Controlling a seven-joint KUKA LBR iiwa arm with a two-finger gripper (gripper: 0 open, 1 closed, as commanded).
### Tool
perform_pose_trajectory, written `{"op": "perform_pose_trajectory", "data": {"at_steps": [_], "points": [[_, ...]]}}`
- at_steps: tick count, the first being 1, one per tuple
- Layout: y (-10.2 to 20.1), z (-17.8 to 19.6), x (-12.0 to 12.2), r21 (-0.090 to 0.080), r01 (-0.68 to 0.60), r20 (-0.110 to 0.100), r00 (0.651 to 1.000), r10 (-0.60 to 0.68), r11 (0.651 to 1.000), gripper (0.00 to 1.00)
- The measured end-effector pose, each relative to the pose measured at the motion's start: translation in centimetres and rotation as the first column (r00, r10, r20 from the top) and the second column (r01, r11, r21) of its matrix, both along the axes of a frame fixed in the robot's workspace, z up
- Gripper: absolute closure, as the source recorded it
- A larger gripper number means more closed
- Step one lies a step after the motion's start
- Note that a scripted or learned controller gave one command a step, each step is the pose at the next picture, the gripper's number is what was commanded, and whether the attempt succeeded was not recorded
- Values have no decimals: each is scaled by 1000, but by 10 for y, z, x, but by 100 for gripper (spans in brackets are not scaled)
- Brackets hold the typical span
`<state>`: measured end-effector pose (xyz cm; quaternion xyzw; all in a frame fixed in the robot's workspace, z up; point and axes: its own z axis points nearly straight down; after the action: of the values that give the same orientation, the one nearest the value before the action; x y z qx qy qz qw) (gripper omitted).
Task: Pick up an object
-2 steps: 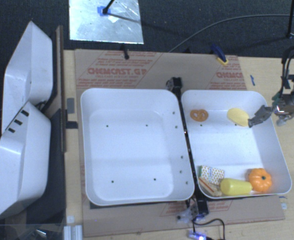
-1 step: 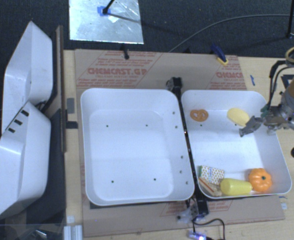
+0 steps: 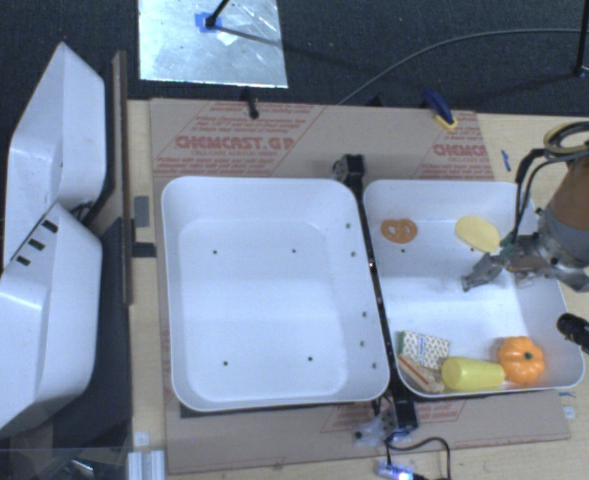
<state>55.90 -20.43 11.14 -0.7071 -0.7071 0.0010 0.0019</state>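
Observation:
My gripper [image 3: 479,274] hangs low over the middle of the right bin [image 3: 444,298], at the end of the grey and orange arm [image 3: 579,213] reaching in from the right. A pale yellow lemon-like piece [image 3: 477,233] lies just behind the gripper. A small orange pretzel [image 3: 399,230] sits at the bin's back left. Along the front wall lie an orange pumpkin [image 3: 520,360], a yellow cylinder [image 3: 471,373], a patterned green-and-white piece [image 3: 424,348] and a tan sandwich-like piece [image 3: 414,371]. I see nothing held in the gripper.
The left bin [image 3: 264,288] stands beside the right one, with a black divider [image 3: 372,278] between them. Two white bin-like shells [image 3: 49,258] lean at the far left. A grey metal sheet [image 3: 212,26] lies behind the bench.

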Motion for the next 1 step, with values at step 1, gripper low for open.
{"op": "perform_pose_trajectory", "data": {"at_steps": [1], "points": [[0, -28, 0, -1, 0, 3, 1000, 0, 1000, 0]]}}
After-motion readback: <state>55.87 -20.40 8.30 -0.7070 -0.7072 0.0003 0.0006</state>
